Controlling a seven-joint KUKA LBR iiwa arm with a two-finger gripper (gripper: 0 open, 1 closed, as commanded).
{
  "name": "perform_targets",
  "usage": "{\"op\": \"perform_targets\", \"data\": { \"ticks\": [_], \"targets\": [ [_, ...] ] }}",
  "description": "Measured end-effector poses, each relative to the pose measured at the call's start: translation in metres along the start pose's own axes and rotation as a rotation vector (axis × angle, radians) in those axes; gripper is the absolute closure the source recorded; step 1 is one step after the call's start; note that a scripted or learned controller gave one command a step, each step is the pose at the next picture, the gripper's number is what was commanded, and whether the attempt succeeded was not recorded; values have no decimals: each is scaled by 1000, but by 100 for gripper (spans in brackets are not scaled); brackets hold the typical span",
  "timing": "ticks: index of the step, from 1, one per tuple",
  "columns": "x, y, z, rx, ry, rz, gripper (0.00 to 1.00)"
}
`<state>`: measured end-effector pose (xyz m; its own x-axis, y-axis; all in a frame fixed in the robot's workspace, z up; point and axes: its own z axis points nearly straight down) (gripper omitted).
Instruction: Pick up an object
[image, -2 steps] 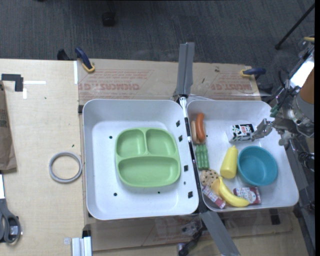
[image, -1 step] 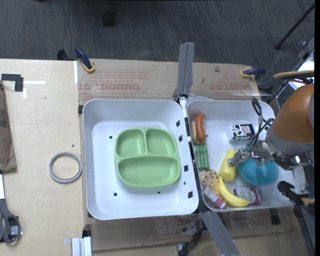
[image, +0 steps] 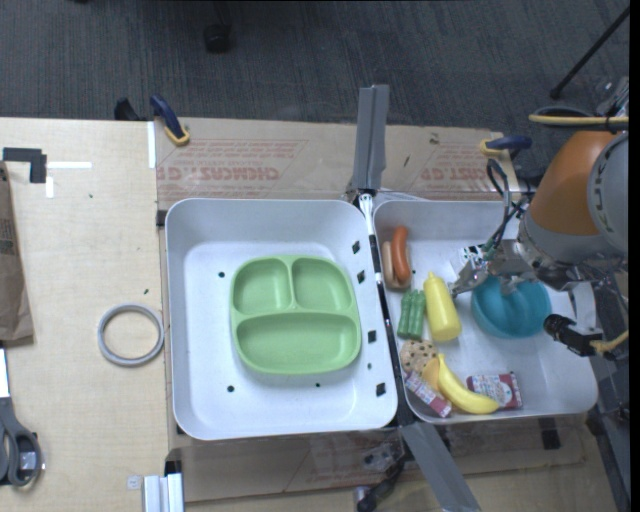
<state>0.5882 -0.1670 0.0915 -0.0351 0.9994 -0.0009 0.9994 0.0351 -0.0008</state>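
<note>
Arm poised in right white bin. Gripper, grip state indeterminate, hovers beside teal plastic bowl and yellow plastic bottle. Advice: centre over one item, descend vertically, avoiding neighbours.

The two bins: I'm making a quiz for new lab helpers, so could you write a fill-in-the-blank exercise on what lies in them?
1. The left bin holds a divided plate coloured ____.
2. The banana lies in the ____ bin.
3. The gripper sits beside a bowl coloured ____.

Missing words: green; right; blue.
</note>
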Motion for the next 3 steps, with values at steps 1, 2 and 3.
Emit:
{"op": "perform_targets", "data": {
  "ticks": [1,2,3],
  "targets": [
    [10,3,-11,0,19,-8,100],
    [41,63,-148,-1,-1,66,100],
    [42,63,-147,1,-1,66,0]
  ]
}}
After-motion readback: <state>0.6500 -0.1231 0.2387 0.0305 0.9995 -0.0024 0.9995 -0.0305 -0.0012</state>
